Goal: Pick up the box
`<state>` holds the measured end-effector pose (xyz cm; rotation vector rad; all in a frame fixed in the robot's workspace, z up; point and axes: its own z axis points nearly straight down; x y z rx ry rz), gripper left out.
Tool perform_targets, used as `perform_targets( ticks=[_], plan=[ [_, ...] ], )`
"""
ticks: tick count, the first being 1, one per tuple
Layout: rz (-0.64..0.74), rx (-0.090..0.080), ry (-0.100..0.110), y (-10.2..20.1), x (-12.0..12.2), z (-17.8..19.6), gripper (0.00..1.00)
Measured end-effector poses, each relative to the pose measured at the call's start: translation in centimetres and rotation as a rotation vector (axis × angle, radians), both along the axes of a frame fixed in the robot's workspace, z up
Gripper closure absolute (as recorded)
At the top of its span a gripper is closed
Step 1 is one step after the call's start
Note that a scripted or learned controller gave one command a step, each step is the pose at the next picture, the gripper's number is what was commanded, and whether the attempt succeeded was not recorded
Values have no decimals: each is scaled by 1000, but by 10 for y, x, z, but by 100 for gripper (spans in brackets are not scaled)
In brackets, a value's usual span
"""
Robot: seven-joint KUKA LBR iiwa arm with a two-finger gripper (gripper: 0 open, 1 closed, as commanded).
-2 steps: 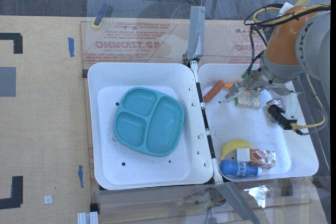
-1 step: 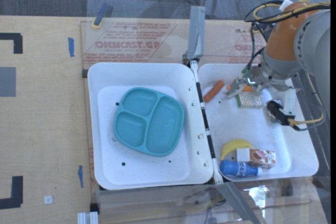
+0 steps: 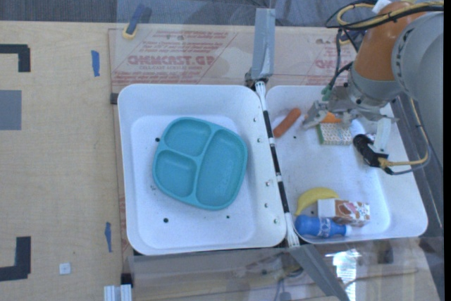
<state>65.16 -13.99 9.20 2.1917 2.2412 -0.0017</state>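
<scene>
Camera view: two white bins side by side on the bench. The left bin (image 3: 134,173) holds a teal divided plate (image 3: 201,162), three compartments, sitting roughly mid-bin, tilted a bit relative to the walls.

The right bin (image 3: 412,218) has the clutter. The box (image 3: 343,211) sits at the near side, a small carton with white and reddish-brown print, lying flat. A yellow banana (image 3: 315,197) touches it on the left, curving over its far-left corner. A blue bottle (image 3: 320,228) lies on its side just near of the box, against the near wall by the divider between bins. An orange carrot (image 3: 286,122) lies at the far left of that bin, close to the divider, angled.

The arm (image 3: 387,46) comes in from the right, orange band above the wrist, and hangs over the far part of the right bin. The gripper (image 3: 330,116) is low over a small pale block with an orange top (image 3: 334,132), just right of the carrot. Its metal parts overlap that block from this angle. I can't tell how far the fingers are spread or whether anything sits between them; too much hardware and cabling in the way. Possibly touching the block, not certain.

The box is well apart from the gripper, on the opposite, near side of the same bin. Nothing is on top of it.
</scene>
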Motion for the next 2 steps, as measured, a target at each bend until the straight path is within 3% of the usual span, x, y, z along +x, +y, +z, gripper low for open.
perform_targets(
  ticks=[2],
  plan=[
    [-81, 6, -10, -21, -2, 1, 0]
  ],
)
